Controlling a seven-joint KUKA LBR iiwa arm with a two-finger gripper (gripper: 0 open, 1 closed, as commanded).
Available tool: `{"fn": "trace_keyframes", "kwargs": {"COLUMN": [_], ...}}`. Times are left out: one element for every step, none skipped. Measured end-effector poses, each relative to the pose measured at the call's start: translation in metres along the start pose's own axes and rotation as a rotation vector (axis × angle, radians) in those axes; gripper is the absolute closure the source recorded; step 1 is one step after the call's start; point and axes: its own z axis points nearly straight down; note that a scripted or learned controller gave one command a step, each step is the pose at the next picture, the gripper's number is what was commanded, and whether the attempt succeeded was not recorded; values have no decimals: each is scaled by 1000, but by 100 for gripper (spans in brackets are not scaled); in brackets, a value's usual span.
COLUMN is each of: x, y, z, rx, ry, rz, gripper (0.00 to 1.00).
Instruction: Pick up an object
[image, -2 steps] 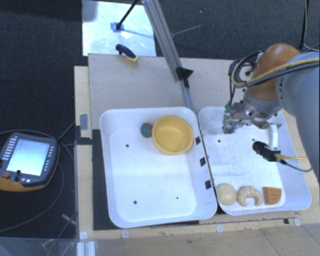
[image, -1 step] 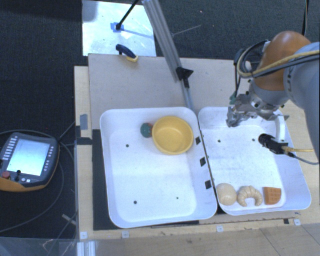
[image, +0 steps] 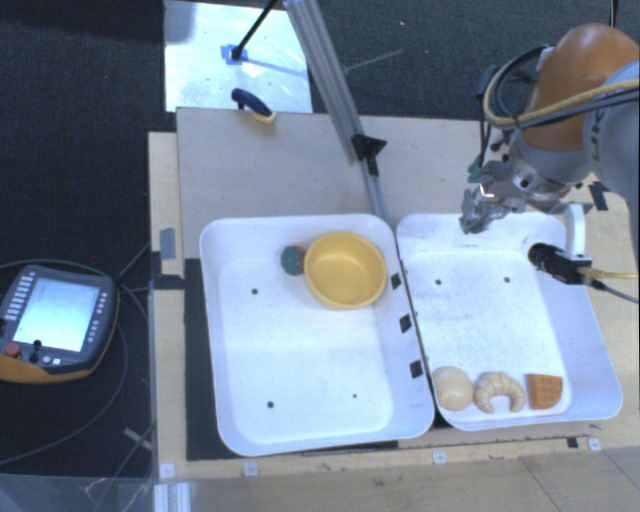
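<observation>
Three items lie along the near edge of the right bin (image: 500, 300): a pale egg-shaped roll (image: 452, 387), a curved croissant (image: 499, 391) and an orange-brown square piece (image: 544, 390). In the left bin (image: 300, 380) a yellow bowl (image: 345, 269) sits at the far side with a small dark green object (image: 292, 260) touching its left rim. My gripper (image: 476, 218) hangs over the far left corner of the right bin, well away from the three items, with nothing visibly in it.
A slanted metal pole (image: 340, 95) crosses the back of the bench and ends near the bins' far edge. A teach pendant (image: 52, 322) lies on the floor at the left. A black and white fitting (image: 562, 255) juts out over the right bin's far right side.
</observation>
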Motion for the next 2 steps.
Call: {"fn": "trace_keyframes", "kwargs": {"x": [0, 56], "y": [1, -5], "z": [-36, -23], "rx": [2, 5], "ry": [0, 1], "rz": [1, -3], "gripper": [100, 100]}}
